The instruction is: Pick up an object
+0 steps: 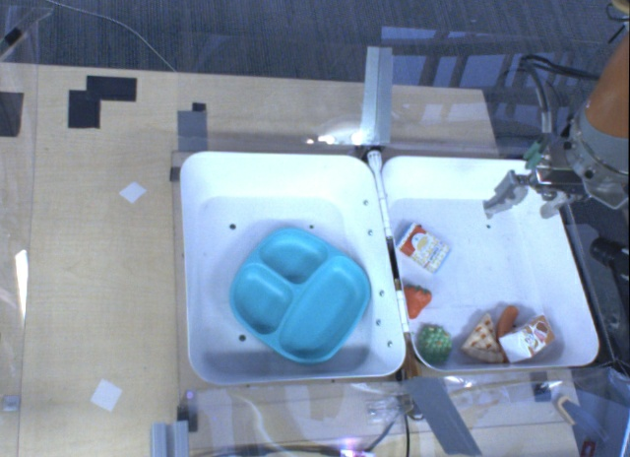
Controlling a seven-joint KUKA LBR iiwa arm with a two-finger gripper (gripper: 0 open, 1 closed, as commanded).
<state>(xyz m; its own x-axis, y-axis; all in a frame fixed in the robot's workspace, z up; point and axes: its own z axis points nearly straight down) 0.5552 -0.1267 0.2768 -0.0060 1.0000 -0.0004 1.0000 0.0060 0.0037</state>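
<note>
The tool (527, 194) hangs spread and bare over the right bin's (463, 184) far right corner. Food toys lie along that bin's near edge; a small carton (424, 247) sits by its left wall. A blue plate (300, 293) rests in the left bin (212, 189).

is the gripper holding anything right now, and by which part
Nothing is held. The gripper hangs open above the right bin, its fingers apart with nothing between them, away from the food items.

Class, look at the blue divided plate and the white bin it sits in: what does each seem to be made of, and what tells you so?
Blue divided plate: probably moulded plastic, smooth, even colour, rounded compartments, soft sheen. Left white bin: likely plastic too, matte white, rounded corners; sheet metal cannot be ruled out.
</note>
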